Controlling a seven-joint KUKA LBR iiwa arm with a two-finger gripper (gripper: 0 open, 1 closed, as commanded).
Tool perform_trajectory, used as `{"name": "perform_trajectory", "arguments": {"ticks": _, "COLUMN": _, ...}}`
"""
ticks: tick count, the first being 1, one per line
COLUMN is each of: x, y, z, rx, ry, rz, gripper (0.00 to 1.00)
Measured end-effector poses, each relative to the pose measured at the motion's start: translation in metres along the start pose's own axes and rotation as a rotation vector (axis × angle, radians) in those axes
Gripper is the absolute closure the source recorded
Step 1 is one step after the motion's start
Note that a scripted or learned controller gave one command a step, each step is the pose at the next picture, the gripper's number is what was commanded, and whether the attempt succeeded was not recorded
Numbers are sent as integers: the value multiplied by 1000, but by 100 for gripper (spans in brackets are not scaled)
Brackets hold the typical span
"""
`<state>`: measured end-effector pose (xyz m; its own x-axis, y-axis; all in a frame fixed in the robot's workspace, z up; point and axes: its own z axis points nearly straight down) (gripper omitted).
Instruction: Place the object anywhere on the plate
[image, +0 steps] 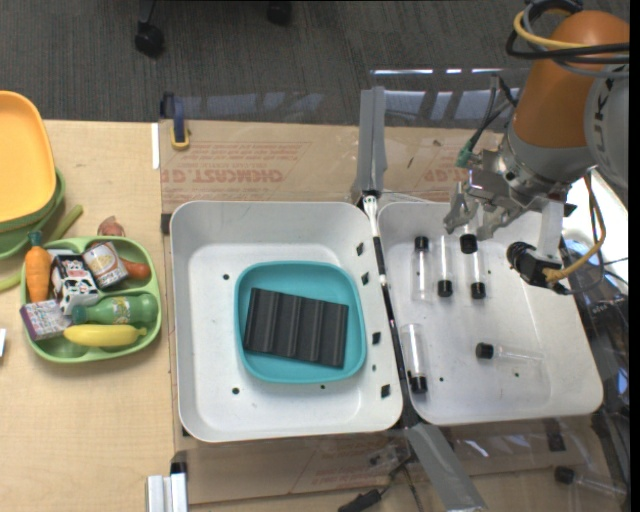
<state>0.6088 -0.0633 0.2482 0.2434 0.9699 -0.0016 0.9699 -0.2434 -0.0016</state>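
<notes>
You see the end effector (487, 215) above the far part of the right bin (560, 390); if it is wide or narrow, you cannot tell from this view. Several clear tubes with black caps lie in that bin. The nearest tube (469, 262) is just below the end effector, two others lie beside it, and one more tube (505, 351) lies well apart toward the front. The teal plate (250, 290) sits in the left bin (200, 400), with a dark ribbed block (296, 325) on it. Nothing touches the end effector that you can see.
</notes>
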Motion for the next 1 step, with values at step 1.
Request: {"name": "perform_trajectory", "arguments": {"ticks": 1, "x": 0, "y": 0, "z": 0, "rx": 0, "ry": 0, "rz": 0, "gripper": 0}}
